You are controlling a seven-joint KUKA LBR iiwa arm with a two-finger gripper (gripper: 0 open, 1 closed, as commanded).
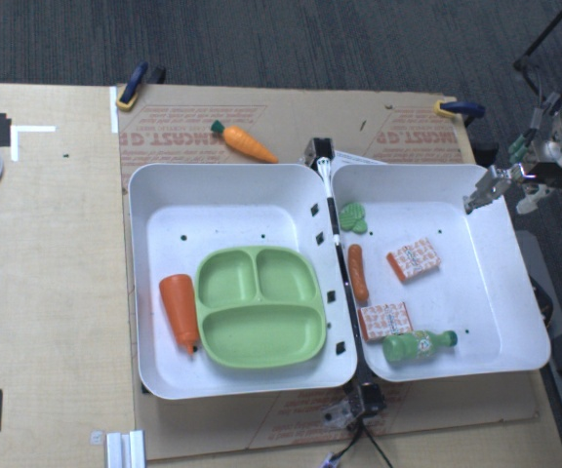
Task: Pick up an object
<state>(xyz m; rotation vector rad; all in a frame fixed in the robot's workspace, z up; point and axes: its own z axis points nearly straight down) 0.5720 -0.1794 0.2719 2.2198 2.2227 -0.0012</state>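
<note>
We see the tool (503, 185) at the upper right corner of the right bin (515, 291), partly cut off by the frame edge; its fingers are small and blurred, and we cannot tell whether they stand apart or together. Nothing visible sits between them.

Taking the right bin as our landmark: along its left wall lie a green leafy piece (353, 217) and, below it, an orange sausage (358, 272). Near its middle sits a patterned red-and-white box (414, 260), with a second box (384, 319) lower down, touching a green bottle (418, 344) lying on its side. The bin's right half is open floor.

To its left, the left bin (154, 213) holds a green divided plate (260, 306) and an orange cylinder (179, 310). A toy carrot (245, 141) lies on the cardboard (398, 135) above, whose red print reads mirrored and unclear.
</note>
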